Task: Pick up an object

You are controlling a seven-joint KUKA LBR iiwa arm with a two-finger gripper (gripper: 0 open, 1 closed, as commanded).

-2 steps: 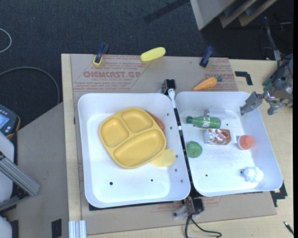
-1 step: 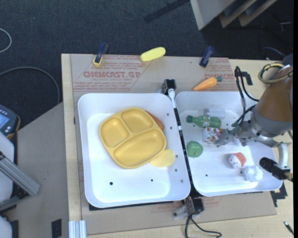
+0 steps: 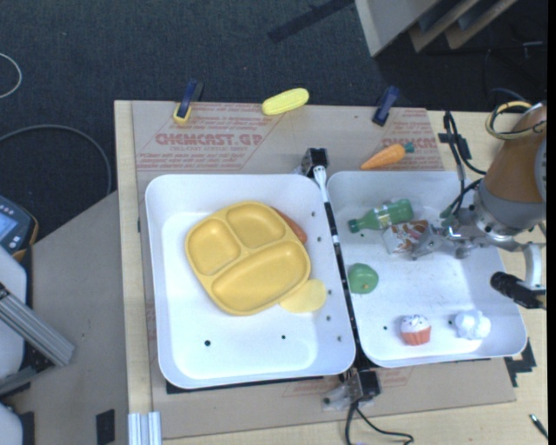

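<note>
A dark grey carpeted floor [image 3: 130, 43] surrounds the brown cardboard-covered bench top [image 3: 217, 130] from nine round to one o'clock. At one o'clock stands pale wooden furniture [image 3: 417, 22]. A grey metal bracket [image 3: 35, 326] lies at eight o'clock.

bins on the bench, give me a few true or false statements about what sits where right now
1. The yellow divided plate lies in the left bin. True.
2. The green bottle stands upright in the left bin. False: it lies on its side in the right bin.
3. The carrot lies outside both bins, on the board behind the right one. True.
4. The cupcake sits in the plate's big compartment. False: it stands near the right bin's front edge.
5. The gripper hangs over the left bin. False: it is over the right bin, beside the bottle.
6. A green ball lies in the right bin. True.
</note>
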